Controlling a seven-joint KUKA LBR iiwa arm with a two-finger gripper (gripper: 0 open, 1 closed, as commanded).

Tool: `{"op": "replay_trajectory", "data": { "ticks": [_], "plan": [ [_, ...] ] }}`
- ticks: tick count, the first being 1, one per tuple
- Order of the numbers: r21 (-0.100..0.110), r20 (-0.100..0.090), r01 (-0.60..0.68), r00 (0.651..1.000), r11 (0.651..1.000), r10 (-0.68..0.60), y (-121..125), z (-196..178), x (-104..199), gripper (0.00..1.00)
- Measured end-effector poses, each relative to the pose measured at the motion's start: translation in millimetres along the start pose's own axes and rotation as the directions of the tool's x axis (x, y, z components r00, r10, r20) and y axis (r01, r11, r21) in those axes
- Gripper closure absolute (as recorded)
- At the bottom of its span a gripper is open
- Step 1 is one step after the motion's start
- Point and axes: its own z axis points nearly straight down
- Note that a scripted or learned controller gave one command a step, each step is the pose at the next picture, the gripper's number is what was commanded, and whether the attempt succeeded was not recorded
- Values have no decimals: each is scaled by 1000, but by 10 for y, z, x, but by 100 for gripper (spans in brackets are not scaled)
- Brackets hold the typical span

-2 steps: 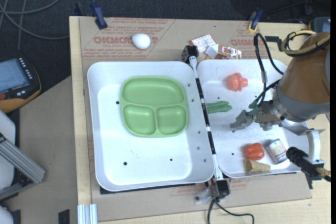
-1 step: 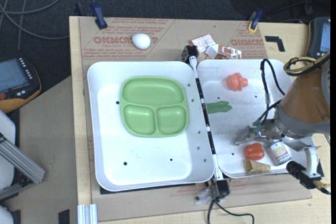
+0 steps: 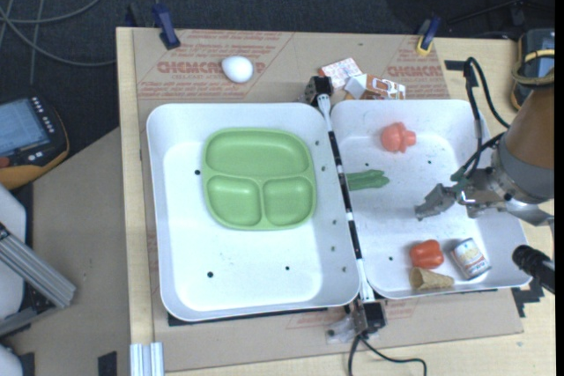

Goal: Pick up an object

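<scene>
Five small objects lie loose in the right bin (image 3: 441, 114), spread apart so each can be taken alone: a red tomato-like piece (image 3: 426, 254) sits at five o'clock. Reaching in from three o'clock, the gripper (image 3: 434, 205) hangs low above it, jaws apparently parted, holding nothing.

Two bins sit side by side on the bench. A divided tray (image 3: 260, 178) lies in the left bin (image 3: 176, 216), toward its rear. In the right bin (image 3: 414, 114), a pepper-like item (image 3: 397, 137) lies at the back, a pod (image 3: 367, 180) beside the left wall, and a tomato (image 3: 426, 254), a wedge (image 3: 431, 279) and a small can (image 3: 471, 258) cluster at the front. The gripper (image 3: 432, 205) hangs above them.
</scene>
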Motion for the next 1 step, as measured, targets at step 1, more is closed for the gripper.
{"op": "replay_trajectory", "data": {
  "ticks": [1],
  "plan": [
    [3, -1, -1, 1000, 1000, 1, -12, 730, 102, 0]
  ]
}}
